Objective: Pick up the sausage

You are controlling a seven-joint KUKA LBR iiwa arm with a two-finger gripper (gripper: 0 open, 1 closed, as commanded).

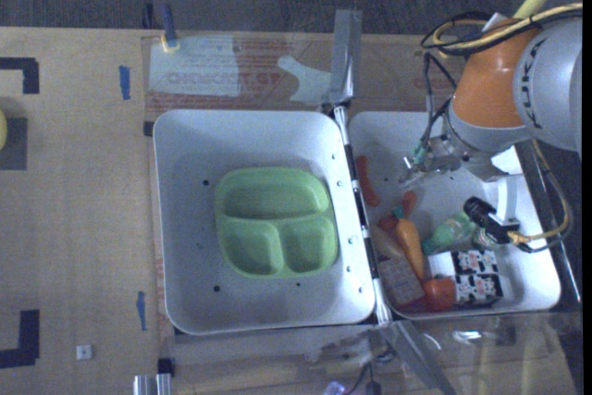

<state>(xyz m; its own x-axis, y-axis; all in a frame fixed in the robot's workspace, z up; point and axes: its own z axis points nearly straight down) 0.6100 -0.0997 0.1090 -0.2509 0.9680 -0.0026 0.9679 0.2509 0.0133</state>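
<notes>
The sausage (367, 180), a slim reddish-brown link, lies against the left wall of the right bin (546, 296), running along that wall. My gripper (415, 165) hangs over the upper middle of this bin, to the right of the sausage and apart from it. The grey wrist with its orange band (490, 88) rises behind it. Nothing shows in the gripper.
A green divided plate (276, 222) rests in the left bin (185, 143). Below the gripper lie an orange carrot (412, 245), a green bottle (453, 231), a black-and-white carton (476, 275), a red piece (440, 292) and a brown block (399, 274). Cables (536, 240) trail at the right.
</notes>
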